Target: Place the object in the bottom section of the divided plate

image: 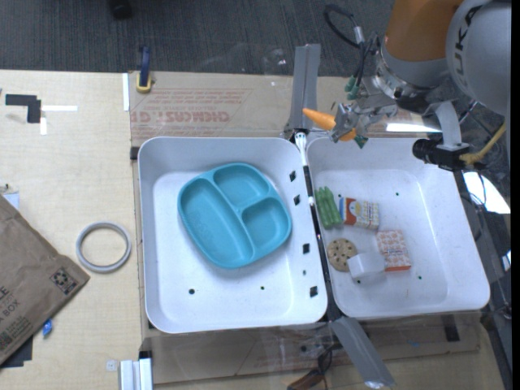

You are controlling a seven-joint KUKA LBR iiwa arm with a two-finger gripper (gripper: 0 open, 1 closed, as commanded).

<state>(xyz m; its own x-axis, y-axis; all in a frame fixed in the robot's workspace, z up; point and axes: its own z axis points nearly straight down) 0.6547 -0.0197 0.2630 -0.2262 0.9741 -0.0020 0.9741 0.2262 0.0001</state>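
Observation:
A blue divided plate (213,227) lies in the left bin (162,291), with one long section on its left and two smaller ones on its right. My gripper (351,128) hangs above the far edge of the right bin (443,291), near the wall between the two bins. It is shut on an orange carrot-shaped toy (320,119), whose pointed end sticks out to the left over the divider. The carrot is up in the air, apart from the plate and to its upper right.
In the right bin lie a green bean-like toy (327,208), a small snack packet (362,213), a cookie (340,253), a white cup (366,266) and a pink packet (392,249). A tape ring (103,245) and a brown box (28,287) sit on the bench at left.

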